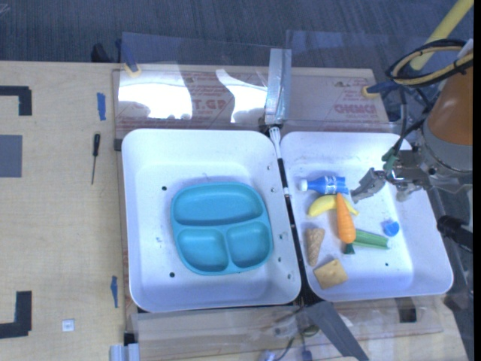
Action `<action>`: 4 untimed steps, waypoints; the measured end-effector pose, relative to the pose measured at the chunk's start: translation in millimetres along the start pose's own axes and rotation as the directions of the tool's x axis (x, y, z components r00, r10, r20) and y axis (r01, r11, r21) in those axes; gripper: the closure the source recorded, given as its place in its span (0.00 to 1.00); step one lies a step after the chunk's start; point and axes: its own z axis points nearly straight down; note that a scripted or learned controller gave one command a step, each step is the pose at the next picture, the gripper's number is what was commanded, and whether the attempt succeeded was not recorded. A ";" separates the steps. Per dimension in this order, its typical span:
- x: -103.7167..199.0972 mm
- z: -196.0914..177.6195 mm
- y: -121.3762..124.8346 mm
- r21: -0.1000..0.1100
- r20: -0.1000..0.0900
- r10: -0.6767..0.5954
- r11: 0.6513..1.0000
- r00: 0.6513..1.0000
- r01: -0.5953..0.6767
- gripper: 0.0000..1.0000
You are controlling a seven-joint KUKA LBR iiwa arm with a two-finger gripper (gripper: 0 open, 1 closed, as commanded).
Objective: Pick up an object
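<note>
1. Camera view, general layout: two shallow white bins side by side on a wooden bench (52,224). Left bin (146,160) holding a turquoise divided tray (221,226) with three compartments. Right bin (425,265) holding all loose objects.

2. Landmark for positions: orange carrot (345,218), lying near the centre of the right bin, long axis roughly top to bottom.

3. Objects relative to the carrot:
   - Blue-and-white bottle (324,184), just above the upper end, lying on its side.
   - Yellow banana (325,205), touching or overlapped at the left side; contact line hard to make out.
   - Green stick-shaped item (370,239), just right of the lower end, dark tip toward the carrot.
   - Small blue cap-like piece (390,228), right of the carrot, beyond the green item.
   - Tan cone-shaped item (314,243), lower left.
   - Tan bread-like piece (330,273), below, near the bin's front wall.

4. Gripper (367,186): above and right of the carrot's upper end, over the right bin, close to the bottle's cap end. Finger spacing too small and blurred to resolve; open or closed state not determinable. Nothing visibly between the fingers.

5. Arm: entering from the right, grey body with orange band (455,115) cut off by the frame edge; cables (421,62) looped above.

6. Left of the left bin: a thin dark tool (95,156) on the bench, type unclear.
</note>
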 end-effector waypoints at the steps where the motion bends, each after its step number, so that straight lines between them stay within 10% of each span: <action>1: -3.4 152.8 -34.2 -0.015 0.007 -0.212 0.977 0.977 0.212 0.00; 2: 5.7 151.6 12.3 -0.017 0.009 -0.217 0.976 0.976 0.217 0.00; 3: 3.9 140.1 13.7 -0.024 0.014 -0.213 0.977 0.977 0.213 1.00; 4: 30.9 54.4 84.2 -0.010 0.004 -0.202 0.979 0.979 0.202 1.00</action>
